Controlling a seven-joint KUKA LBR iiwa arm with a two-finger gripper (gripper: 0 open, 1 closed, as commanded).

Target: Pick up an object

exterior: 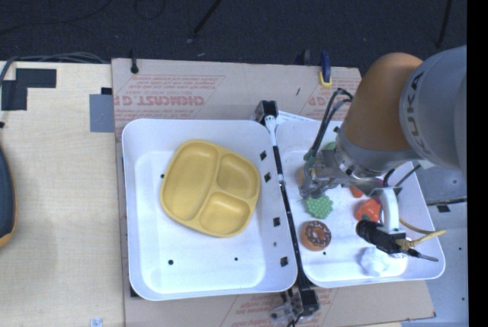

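At lower right, a white crumpled lump (374, 262) and a donut (315, 235) lay in the right bin (339, 258). Just beyond, the gripper (311, 182) hung over a green knobbly ball (319, 206), open or closed impossible to tell. A yellow plate (211, 187) sat in the left bin (198, 264).

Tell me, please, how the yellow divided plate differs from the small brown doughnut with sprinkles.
The yellow three-compartment plastic plate lies in the left white bin; the brown sprinkled ring doughnut lies in the right white bin. The plate is much larger than the doughnut. The plate has three hollows; the doughnut one central hole. Both lie flat.
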